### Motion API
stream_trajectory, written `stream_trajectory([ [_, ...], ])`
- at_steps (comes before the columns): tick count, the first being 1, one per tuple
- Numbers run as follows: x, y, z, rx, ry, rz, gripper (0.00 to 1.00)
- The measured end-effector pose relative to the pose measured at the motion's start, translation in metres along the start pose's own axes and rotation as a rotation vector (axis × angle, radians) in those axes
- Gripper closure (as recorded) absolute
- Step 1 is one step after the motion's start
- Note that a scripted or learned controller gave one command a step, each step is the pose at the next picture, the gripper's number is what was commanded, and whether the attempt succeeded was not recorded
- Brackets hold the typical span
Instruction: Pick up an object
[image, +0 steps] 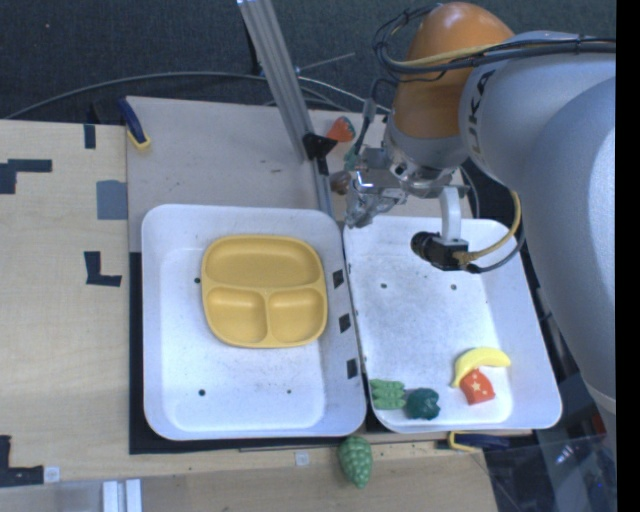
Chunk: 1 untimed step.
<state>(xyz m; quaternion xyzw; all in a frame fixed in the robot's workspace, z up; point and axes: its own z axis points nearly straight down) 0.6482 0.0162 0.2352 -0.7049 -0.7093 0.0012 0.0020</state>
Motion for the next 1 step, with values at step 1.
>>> stream_trajectory([
  [1, 0.0581, -0.0137, 0.0111, -0.001, 0.0, -0.001, 1.0],
])
